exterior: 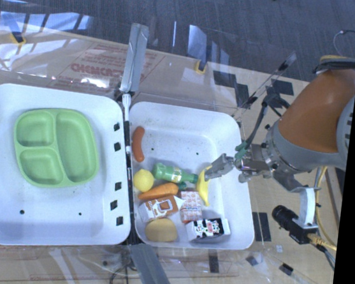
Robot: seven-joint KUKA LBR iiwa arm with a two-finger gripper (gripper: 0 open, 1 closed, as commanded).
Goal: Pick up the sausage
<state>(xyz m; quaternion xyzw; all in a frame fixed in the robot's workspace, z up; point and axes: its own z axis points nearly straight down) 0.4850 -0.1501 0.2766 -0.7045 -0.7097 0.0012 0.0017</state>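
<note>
The sausage (138, 143) is a short reddish-brown link lying by the left wall of the right bin (186, 121), in its far left part. My gripper (218, 167) hangs over the right side of the same bin, just above the top end of a banana (204, 188). It is well to the right of the sausage and apart from it. Nothing can be made out in its grasp.
Near the sausage lie a lemon (144, 180), a carrot (158, 192) and a green bottle (175, 172). Small cartons (208, 228) and a brown potato-like lump (161, 230) fill the near end. The left bin (2, 213) holds a green divided plate (55, 147).
</note>
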